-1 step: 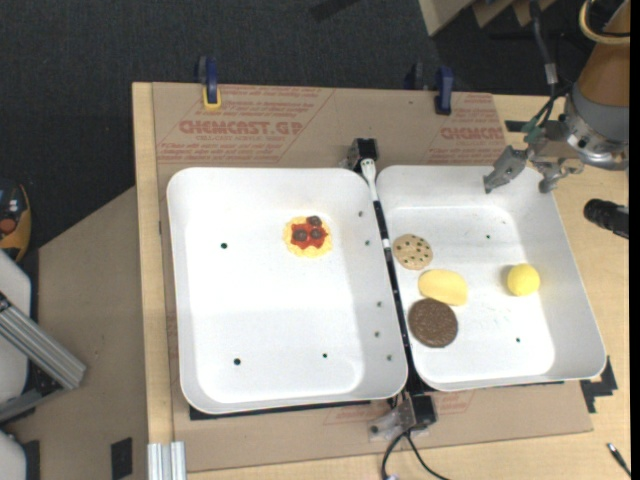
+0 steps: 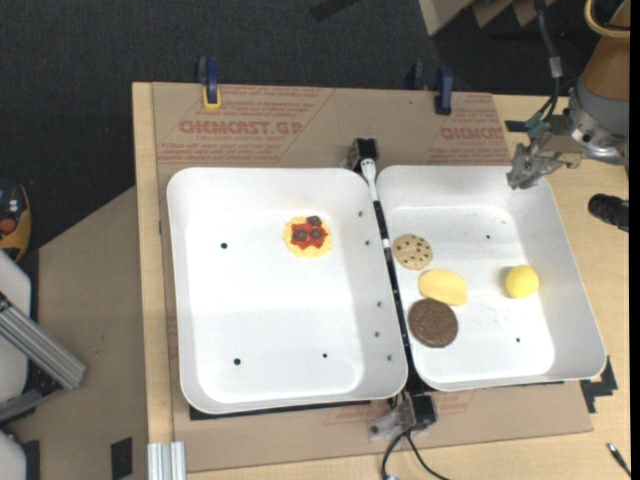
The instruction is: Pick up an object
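Tool (image 2: 524,173) at upper right of frame, above far rim of right bin (image 2: 560,368); grip state impossible to tell. In right bin: chocolate-chip cookie (image 2: 411,251), yellow oval piece (image 2: 442,286), brown disc (image 2: 433,323), yellow ball (image 2: 521,281). In left bin (image 2: 200,368), upper middle: small pizza toy (image 2: 309,235).

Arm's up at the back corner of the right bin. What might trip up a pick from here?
1. The chocolate chip cookie, yellow lump and dark brown cookie sit bunched together; the end effector may nudge a neighbour.
2. They lie near the bin's wall, leaving little room.
3. The yellow ball may roll.
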Controlling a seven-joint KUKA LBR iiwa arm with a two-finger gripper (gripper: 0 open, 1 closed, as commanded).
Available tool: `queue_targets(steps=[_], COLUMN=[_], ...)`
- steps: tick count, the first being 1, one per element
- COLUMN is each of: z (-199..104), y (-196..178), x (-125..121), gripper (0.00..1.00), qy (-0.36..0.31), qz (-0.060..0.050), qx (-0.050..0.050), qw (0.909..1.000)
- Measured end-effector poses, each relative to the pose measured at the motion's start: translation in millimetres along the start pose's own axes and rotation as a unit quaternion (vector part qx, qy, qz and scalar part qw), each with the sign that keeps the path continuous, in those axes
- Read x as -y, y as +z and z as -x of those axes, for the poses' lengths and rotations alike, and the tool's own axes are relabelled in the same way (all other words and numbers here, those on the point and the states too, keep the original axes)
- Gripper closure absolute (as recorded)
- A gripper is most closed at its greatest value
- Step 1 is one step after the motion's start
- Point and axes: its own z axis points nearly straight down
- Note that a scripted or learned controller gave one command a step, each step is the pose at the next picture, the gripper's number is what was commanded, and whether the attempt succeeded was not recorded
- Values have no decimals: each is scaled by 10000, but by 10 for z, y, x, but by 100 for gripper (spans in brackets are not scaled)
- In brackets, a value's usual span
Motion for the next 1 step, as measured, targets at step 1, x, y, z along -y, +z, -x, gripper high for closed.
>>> queue_targets(steps=[1], z=[-963], y=[515], x=[-12], gripper=[100], qy=[-37], qz=[-55], qx=[-36], qw=[10000])
